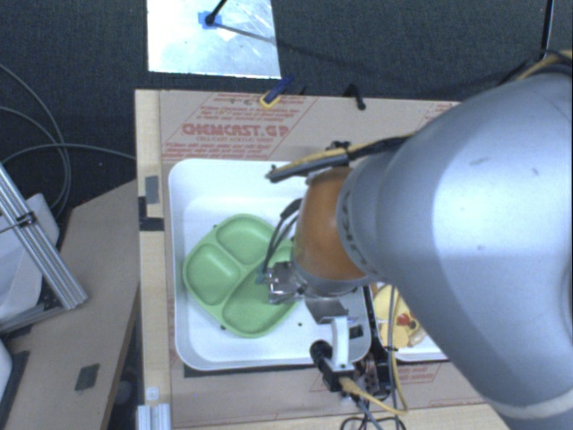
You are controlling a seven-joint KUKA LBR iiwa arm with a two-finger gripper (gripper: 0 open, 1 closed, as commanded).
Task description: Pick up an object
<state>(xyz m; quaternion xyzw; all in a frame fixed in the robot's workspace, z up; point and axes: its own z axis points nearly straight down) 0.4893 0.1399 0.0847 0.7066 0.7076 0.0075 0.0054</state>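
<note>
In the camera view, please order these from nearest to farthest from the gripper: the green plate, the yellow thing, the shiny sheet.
1. the green plate, beneath the gripper
2. the yellow thing, to its right
3. the shiny sheet, far off at the view's top

even overhead light, glare on the shiny sheet point(215, 25), near arm point(483, 240) soft and blurred, slightly grainy

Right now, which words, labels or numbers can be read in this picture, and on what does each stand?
"CHEMCAST GP": large red capitals on the brown sheet under the white bin.
Smaller red lines above and below it: too blurred to read.
More red print at the sheet's right end, beside the arm: cut off, unreadable.
On the green plate: no text seen.
</note>
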